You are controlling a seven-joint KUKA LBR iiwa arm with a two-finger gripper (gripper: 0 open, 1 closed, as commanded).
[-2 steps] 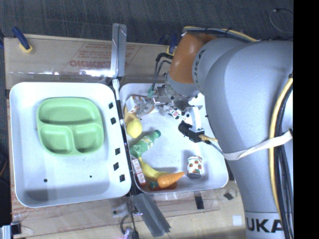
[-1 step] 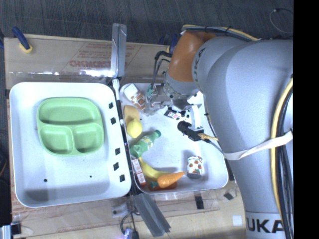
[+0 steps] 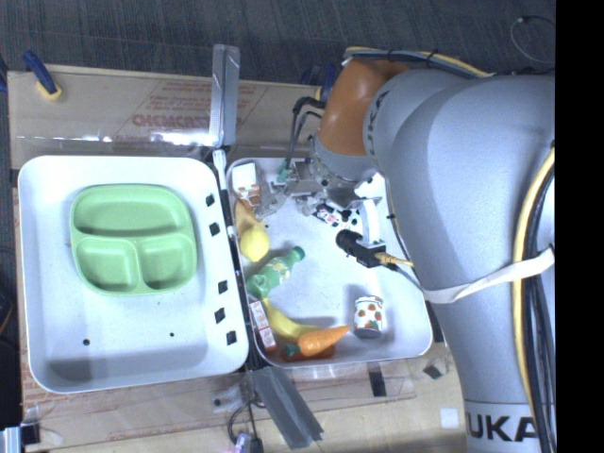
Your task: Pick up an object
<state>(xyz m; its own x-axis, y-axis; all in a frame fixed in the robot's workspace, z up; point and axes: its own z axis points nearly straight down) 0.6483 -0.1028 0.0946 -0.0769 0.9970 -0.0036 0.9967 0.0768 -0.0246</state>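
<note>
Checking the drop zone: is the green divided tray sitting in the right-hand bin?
No, the green divided tray lies in the left bin.

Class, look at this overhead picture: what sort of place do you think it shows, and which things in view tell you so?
Probably a robotics lab test bench. A grey arm reaches over two white bins; one bin holds toy food such as a banana and a carrot, the other a green divided plate.
</note>
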